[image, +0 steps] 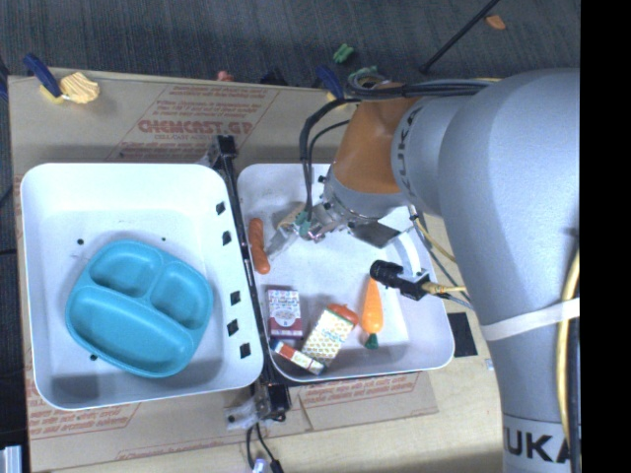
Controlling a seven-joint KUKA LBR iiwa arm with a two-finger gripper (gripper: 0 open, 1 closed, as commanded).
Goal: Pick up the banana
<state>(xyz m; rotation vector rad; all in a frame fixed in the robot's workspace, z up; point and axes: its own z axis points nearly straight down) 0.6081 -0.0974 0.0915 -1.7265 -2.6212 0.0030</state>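
The gripper [296, 227] hangs over the right bin's [434, 348] upper left, near the hot dog [259, 245] along the left wall; its jaw state cannot be told. The banana cannot be made out. The carrot [372, 311] and cartons crowd the lower edge.

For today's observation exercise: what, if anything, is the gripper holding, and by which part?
It cannot be told: the gripper sits low in the right bin near the hot dog, with no item visible in it.

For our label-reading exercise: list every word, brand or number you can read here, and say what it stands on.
"CHEMCAST GP": red print on the brown protective sheet above the bins.
"UKA": part of the brand on the arm's base, cut off.
Small cartons in the right bin: print too blurred to read.
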